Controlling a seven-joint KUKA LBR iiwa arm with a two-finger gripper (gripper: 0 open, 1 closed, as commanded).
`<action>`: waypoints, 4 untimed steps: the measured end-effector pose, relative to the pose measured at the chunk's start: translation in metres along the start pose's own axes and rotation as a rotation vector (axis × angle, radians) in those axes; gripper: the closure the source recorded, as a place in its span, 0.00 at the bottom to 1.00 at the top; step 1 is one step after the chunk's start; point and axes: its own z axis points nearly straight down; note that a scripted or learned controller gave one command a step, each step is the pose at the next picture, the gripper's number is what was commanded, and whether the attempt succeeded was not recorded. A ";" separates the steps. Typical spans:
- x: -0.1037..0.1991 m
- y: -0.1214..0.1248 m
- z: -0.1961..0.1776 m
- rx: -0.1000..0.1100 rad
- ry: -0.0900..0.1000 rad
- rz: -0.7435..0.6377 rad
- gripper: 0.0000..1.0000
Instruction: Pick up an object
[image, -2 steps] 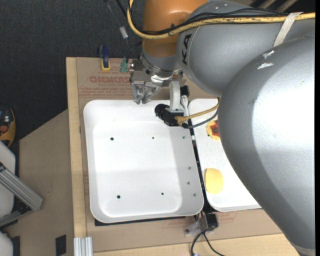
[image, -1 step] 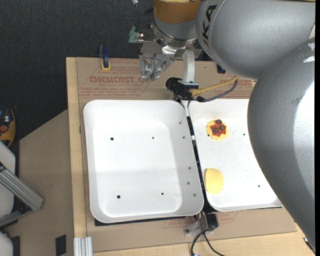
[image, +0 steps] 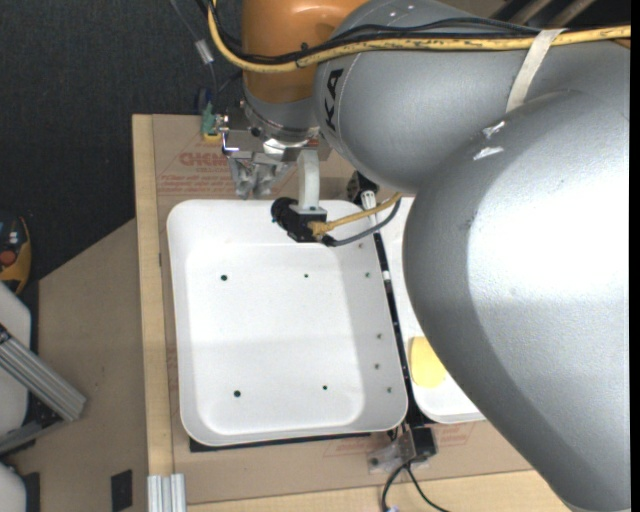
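Observation:
A pale yellow object (image: 428, 364) lies in the right bin (image: 440, 405), near that bin's left wall. The big grey arm covers most of it and most of that bin. My gripper (image: 252, 178) hangs below the orange band, over the far rim of the left bin (image: 190, 300) and toward its left corner, well away from the yellow object. I see nothing held in the gripper.
The left bin's white floor shows a few small dark dots. Both bins rest on a brown cardboard sheet (image: 150, 200). Metal rails (image: 45, 385) sit off the bench at the left. A small black clip and cable (image: 415, 445) lie at the bins' front edge.

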 end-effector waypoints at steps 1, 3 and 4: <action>-0.001 0.001 -0.015 -0.007 0.001 0.001 1.00; -0.002 0.001 -0.114 -0.012 0.002 0.003 1.00; -0.001 0.001 -0.123 -0.012 0.001 0.001 1.00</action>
